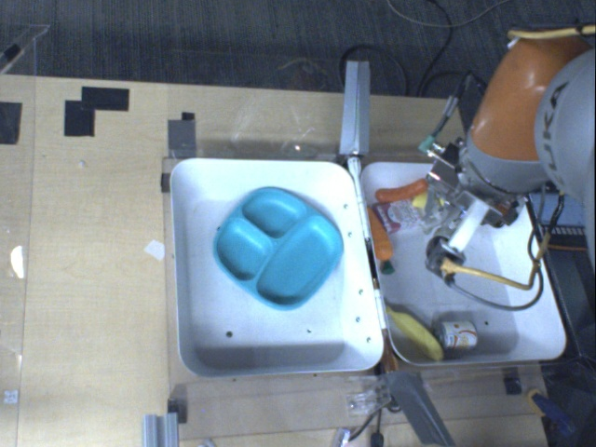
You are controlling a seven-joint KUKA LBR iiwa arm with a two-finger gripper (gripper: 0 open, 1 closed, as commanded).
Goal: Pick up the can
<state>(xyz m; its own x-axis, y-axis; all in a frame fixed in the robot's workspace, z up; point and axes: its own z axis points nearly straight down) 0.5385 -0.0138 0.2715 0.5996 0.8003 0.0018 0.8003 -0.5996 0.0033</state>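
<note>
can [458,334] lies near end of right bin [507,307], beside banana [416,333]: likely light, thin-walled, slippery; grip across middle. gripper [436,194] state: cannot tell.

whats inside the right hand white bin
A small silver can beside a yellow banana at the near wall; an orange carrot-like piece at the far left. The grey and orange arm covers the far right part.
</note>
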